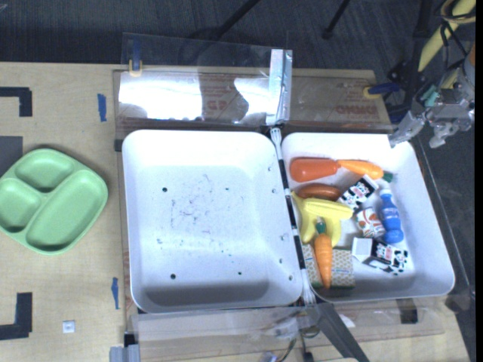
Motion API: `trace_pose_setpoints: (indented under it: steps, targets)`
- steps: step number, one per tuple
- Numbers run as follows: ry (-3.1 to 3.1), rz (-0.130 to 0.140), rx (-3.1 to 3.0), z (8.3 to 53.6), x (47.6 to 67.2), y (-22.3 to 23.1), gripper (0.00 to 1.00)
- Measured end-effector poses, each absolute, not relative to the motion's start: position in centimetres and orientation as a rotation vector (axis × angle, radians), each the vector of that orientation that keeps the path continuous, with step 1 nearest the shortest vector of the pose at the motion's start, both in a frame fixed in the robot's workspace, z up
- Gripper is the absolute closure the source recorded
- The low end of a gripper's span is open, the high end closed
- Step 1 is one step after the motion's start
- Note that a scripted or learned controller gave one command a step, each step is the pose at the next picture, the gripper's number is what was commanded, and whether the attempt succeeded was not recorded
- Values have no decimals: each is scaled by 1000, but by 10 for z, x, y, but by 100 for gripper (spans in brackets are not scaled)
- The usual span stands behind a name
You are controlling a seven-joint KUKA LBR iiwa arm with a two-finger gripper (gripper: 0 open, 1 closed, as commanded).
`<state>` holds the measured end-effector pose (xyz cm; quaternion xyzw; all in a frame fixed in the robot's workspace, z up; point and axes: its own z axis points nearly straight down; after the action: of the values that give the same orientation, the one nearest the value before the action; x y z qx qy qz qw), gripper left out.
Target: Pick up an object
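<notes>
Nearest the camera in the right bin [434,274]: a small orange carrot [323,256] with a green top lying on a speckled tan pad [343,270], and a black-and-white patterned box [389,256] beside them. Mid-bin sit a yellow banana [323,211], a blue bottle [390,217] with a white cap, and a red-and-white ball [368,220]; a long orange carrot-shaped toy [332,169] lies along the far wall. The gripper [438,121] hangs outside the bin's far right corner, touching no object; jaw state can't be told.
</notes>
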<state>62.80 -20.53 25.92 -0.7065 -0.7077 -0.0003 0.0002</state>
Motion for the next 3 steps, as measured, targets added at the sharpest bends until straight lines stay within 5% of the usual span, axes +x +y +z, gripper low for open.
trace_pose_setpoints:
  steps: [1,2,3]
  targets:
    - [-2445,-3,-1979,129,636,-215,0]
    - [-2524,-6,-1818,88,665,-210,0]
    - [-2742,-2,-1550,175,669,-217,0]
